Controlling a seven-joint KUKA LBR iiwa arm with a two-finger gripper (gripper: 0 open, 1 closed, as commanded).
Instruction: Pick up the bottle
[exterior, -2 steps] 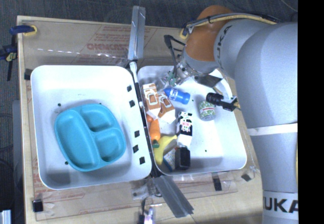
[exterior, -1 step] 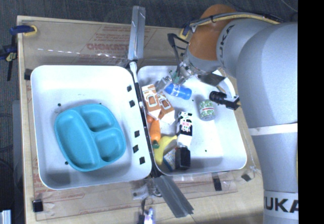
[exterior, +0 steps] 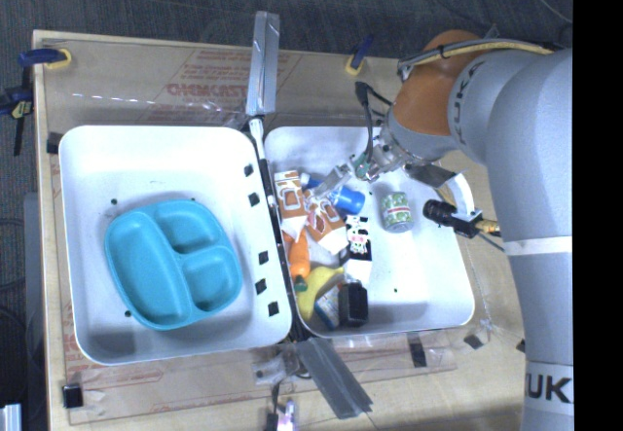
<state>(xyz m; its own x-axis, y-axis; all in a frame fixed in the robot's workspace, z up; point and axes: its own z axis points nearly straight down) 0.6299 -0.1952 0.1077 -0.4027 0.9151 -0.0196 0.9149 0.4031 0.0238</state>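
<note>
Right bin point(exterior: 428, 288): end effector point(exterior: 362, 166) low beside bottle point(exterior: 336, 197), grasp unclear.

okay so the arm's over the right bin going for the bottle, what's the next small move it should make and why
Probably a short descent onto the bottle. The end effector sits at the bottle's upper right end, above the right bin, and nothing visibly sits between its tips. The bottle lies tilted against a pile of small packages, so lowering slowly seems wise.
</note>
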